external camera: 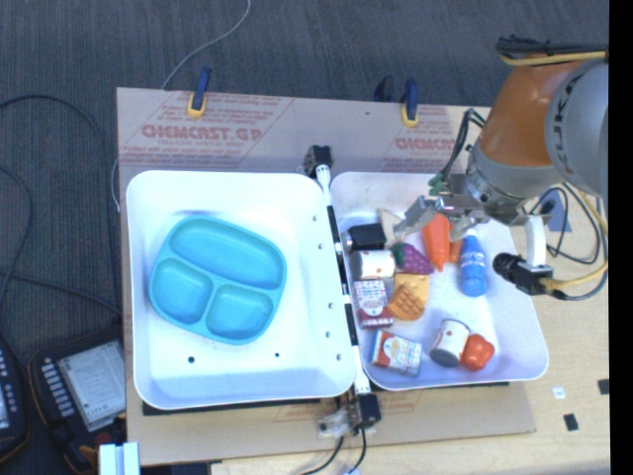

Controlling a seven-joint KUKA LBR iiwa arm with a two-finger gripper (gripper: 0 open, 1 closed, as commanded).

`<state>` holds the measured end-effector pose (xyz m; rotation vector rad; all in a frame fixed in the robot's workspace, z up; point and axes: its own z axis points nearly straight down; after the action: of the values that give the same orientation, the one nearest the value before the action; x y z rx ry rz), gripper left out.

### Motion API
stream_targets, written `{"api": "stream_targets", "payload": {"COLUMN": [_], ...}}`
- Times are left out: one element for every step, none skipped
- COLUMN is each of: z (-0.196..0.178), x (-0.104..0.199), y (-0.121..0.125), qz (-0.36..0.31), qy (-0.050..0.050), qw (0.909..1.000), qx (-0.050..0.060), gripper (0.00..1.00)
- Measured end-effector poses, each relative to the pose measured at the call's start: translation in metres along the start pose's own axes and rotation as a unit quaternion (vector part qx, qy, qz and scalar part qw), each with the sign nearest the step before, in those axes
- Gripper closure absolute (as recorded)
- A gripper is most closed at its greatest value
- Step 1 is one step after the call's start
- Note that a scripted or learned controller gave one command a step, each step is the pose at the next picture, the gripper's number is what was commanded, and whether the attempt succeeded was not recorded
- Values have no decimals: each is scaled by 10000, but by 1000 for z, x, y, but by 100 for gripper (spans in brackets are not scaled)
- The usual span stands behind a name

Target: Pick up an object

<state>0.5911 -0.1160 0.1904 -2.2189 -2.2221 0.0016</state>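
Picking: claw over carrot, right bin.
Claw spread wide (nothing held); centre on carrot, descend straight, avoid bottle.

Two white bins; sky-blue divided plate; orange carrot; blue bottle with white cap; purple piece; red-and-white packets; white can with red label; tan surface lettered in red; yellow-and-blue clamps; dark grey carpet.
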Motion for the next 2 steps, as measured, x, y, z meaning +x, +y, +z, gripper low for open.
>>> {"api": "stream_targets", "payload": {"z": [95,87], "x": [10,10], "y": [-38,-39], "qz": [8,9], "qy": [-6,-2], "qw": [10000,10000], "qx": [-16,-2], "gripper": [0,100]}}
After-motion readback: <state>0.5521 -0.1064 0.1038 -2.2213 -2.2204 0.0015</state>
